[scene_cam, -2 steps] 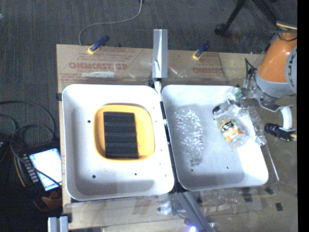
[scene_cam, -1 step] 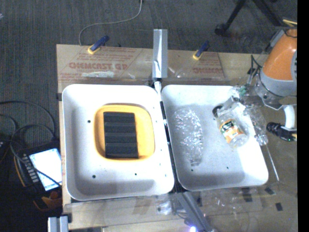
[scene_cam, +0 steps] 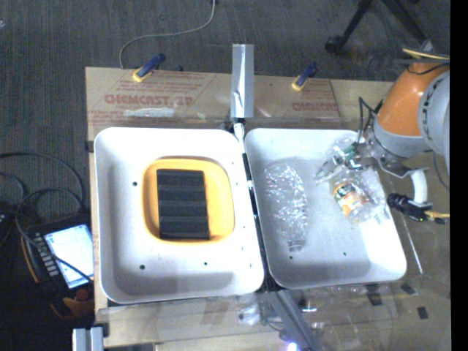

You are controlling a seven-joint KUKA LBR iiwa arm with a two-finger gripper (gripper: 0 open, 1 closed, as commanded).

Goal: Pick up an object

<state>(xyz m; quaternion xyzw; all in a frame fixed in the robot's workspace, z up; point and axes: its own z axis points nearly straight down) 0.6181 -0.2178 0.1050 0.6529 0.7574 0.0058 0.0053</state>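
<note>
Table (scene_cam: 102, 86) carries two bins. Left bin (scene_cam: 117, 269) holds a yellow tray (scene_cam: 150, 196) with a black ribbed insert (scene_cam: 181, 203), lying flat at centre. Right bin (scene_cam: 380, 258) holds a clear bottle (scene_cam: 287, 199) lying at roughly 9 o'clock from centre, and a clear wrapped packet (scene_cam: 352, 196) with an orange label at 2 o'clock. The arm (scene_cam: 413, 112) hangs over that corner; gripper (scene_cam: 349, 158) sits just above the packet. Cannot tell whether the fingers are open or closed, nor whether anything is gripped.

Risks, as judged: crinkled film may slip or tear free; proximity to the bin wall may foul the fingers; the bottle would likely roll if nudged.
</note>
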